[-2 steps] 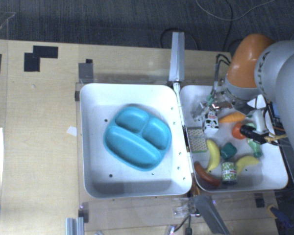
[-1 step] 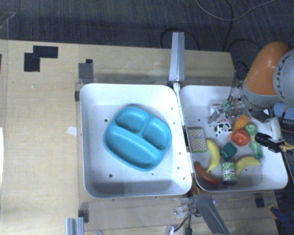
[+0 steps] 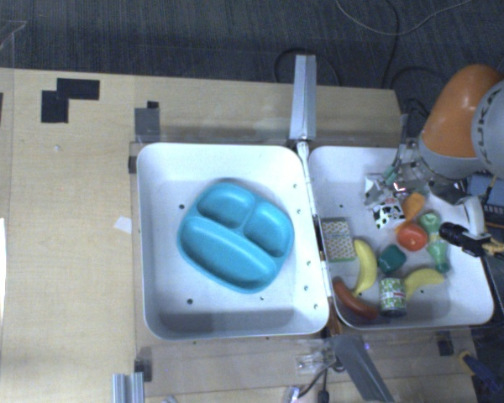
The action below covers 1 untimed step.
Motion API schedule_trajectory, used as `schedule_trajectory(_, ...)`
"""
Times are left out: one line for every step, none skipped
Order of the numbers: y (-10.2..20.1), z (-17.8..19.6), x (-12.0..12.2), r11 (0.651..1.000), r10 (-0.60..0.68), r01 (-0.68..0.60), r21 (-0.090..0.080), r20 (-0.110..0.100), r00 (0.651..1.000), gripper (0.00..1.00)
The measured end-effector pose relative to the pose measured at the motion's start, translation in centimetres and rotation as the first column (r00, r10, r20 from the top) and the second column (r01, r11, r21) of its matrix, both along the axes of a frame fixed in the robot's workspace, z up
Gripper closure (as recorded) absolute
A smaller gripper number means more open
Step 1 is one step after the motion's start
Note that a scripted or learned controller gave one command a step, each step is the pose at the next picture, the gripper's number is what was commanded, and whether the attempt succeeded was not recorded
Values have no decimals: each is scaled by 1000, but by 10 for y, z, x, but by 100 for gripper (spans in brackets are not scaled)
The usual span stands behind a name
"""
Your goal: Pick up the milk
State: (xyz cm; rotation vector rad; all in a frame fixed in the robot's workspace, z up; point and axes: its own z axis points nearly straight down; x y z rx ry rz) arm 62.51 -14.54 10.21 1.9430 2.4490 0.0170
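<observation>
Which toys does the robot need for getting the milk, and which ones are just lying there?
For the job:
milk carton, black-and-white spotted, right bin
gripper, just above it

Just lying about:
blue divided plate, left bin
bananas
tomato
sausage
can
sponge
teal block

Milk (image 3: 388, 214) crowded beside tomato (image 3: 411, 237)

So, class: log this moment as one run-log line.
gripper: right white bin | black-and-white spotted milk carton: not held | blue divided plate: left bin
</observation>
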Motion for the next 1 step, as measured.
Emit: schedule_trajectory(21,108,26,994,-112,112,1,-11,994,100)
